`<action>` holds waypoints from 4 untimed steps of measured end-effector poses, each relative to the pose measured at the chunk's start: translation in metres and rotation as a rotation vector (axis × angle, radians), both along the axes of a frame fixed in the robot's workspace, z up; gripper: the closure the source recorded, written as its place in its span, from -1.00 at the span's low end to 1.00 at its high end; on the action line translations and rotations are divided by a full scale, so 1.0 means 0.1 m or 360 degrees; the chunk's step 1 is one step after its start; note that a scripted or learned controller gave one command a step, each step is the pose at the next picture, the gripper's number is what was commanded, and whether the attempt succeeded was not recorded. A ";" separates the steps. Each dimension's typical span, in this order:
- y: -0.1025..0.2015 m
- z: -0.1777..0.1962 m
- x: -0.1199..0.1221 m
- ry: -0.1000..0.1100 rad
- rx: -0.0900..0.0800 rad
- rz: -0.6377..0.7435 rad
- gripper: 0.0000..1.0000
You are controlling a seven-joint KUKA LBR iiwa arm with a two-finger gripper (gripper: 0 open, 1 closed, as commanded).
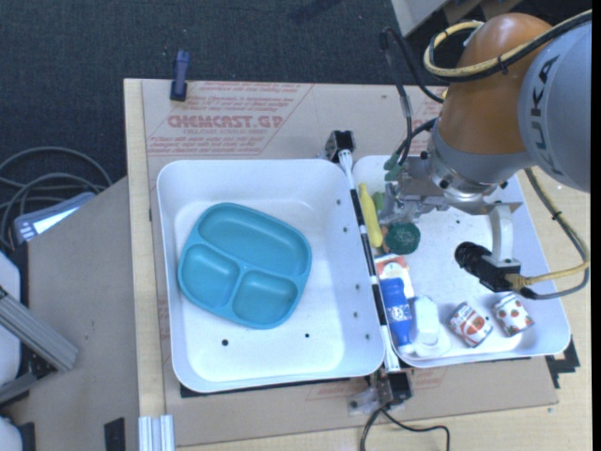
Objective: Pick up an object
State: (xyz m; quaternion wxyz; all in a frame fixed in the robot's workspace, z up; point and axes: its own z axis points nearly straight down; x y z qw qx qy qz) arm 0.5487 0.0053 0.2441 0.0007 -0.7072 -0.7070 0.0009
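Observation:
My gripper reaches down into the right bin, near its far left corner, below the grey wrist and orange band. Just in front of it lies a dark green round object, close to or touching the gripper; contact is not clear. A yellow banana-like piece lies along the bin's left wall beside the gripper. Nearer the front are a blue, white and red tube, a small white item, and two red-and-white small cans.
The left bin holds a blue divided plate. The wall between the bins runs right beside the gripper. A small blue object lies on the cardboard behind the bins.

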 end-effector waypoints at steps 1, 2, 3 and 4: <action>0.35 0.08 0.05 -0.0006 0.0001 0.0002 1.00; 0.75 0.07 -0.08 0.0001 0.0002 0.0002 1.00; 0.69 0.44 -0.37 -0.0004 0.0000 0.0002 1.00; 0.34 0.29 -0.66 0.0001 0.0000 -0.0001 1.00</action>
